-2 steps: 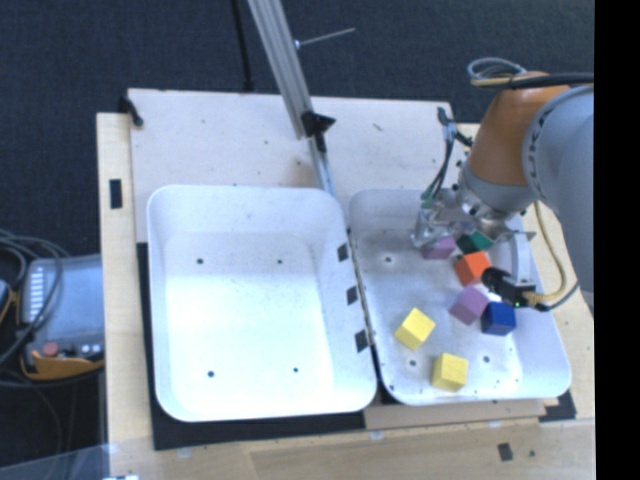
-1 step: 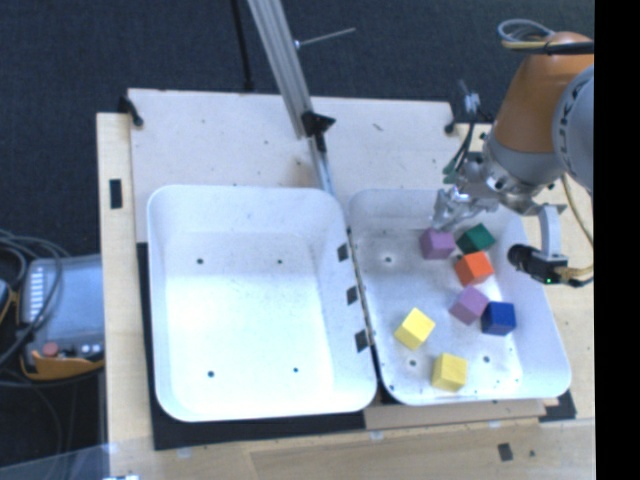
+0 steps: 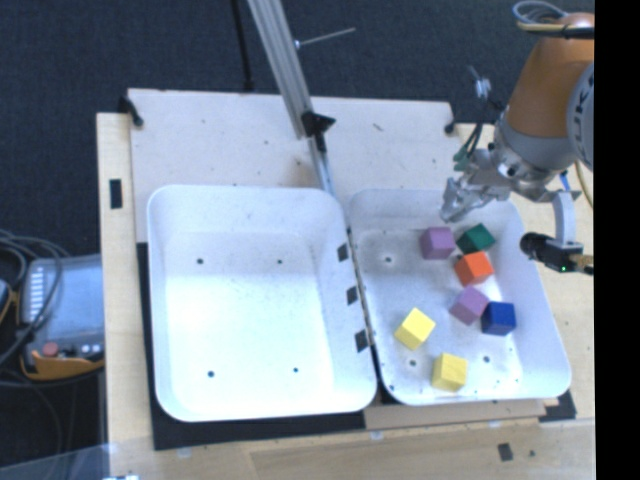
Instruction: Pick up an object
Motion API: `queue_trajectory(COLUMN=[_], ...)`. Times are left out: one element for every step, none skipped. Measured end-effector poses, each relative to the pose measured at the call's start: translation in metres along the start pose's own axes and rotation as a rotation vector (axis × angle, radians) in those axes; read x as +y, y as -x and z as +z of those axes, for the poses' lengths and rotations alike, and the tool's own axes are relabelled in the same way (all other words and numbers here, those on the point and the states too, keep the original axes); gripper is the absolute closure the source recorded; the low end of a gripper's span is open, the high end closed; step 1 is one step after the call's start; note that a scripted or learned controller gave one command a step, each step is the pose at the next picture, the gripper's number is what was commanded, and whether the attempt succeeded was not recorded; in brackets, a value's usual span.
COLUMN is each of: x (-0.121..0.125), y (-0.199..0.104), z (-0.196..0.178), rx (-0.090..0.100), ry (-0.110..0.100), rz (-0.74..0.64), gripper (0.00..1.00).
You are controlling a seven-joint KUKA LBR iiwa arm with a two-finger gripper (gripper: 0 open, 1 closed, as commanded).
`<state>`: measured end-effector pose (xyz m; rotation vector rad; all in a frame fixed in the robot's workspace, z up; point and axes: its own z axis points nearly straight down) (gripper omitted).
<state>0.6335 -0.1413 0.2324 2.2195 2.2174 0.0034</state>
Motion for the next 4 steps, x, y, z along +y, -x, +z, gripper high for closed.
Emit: queue_trajectory(x=[0.001, -0.018, -0.027, -0.037], y=[-0.055, -0.104, -0.154, -0.204], z=[-0.007, -0.002, 0.007, -0.007], rx=[0.003, 0.003, 0.003, 0.004], ry=[-0.004, -0.006, -0.006, -0.002], rz=[-0.008, -0.007, -0.008, -0.009], gripper=[1.00, 1.00, 1.00, 1.00])
